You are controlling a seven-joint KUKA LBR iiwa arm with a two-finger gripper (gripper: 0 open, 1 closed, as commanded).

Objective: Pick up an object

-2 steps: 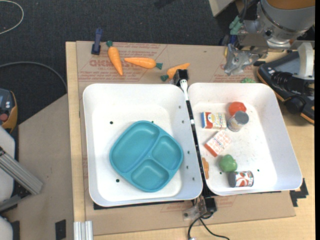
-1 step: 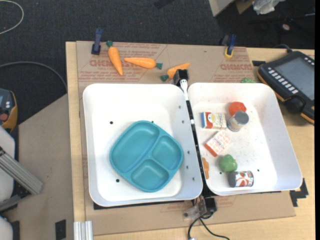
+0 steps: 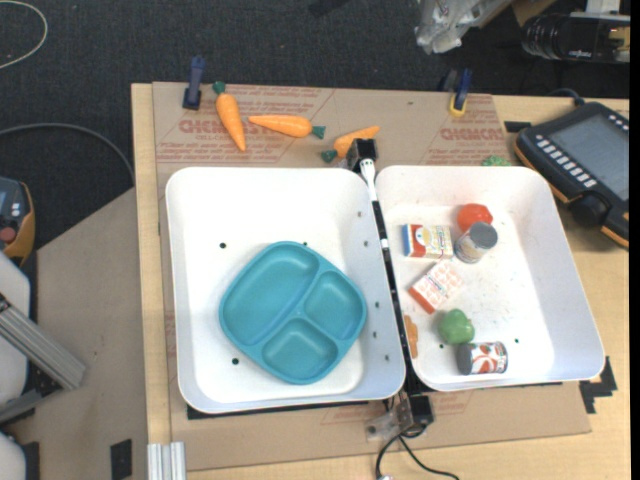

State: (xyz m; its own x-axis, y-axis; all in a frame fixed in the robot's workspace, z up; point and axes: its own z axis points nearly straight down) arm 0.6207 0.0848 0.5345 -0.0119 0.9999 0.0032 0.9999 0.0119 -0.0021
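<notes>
You are looking down on the tabletop (image 3: pixel 150 268) with the two white bins lying side by side. The claw (image 3: pixel 443 28) is hanging high above the top edge of the right bin (image 3: pixel 560 268), well apart from everything inside it, and blurred; you cannot tell how it is set.

Inside the right bin, a small grey-topped can (image 3: pixel 477 241) is lying near the middle, touching an orange-red object (image 3: pixel 474 215) just behind it. A small printed carton (image 3: pixel 427 239) is sitting just left of that can. A second, red-and-white carton (image 3: pixel 437 287) is lying tilted in front of the can, with a green round object (image 3: pixel 456 325) just in front of that. A red-and-white can (image 3: pixel 483 358) is lying on its side at the bin's near edge.

The left bin (image 3: pixel 190 268) is holding a teal divided plate (image 3: pixel 292 311).

Behind the left bin, two toy carrots (image 3: pixel 231 120) (image 3: pixel 283 125) are lying on the cardboard, with a third (image 3: pixel 352 140) near the bins' shared corner.
</notes>
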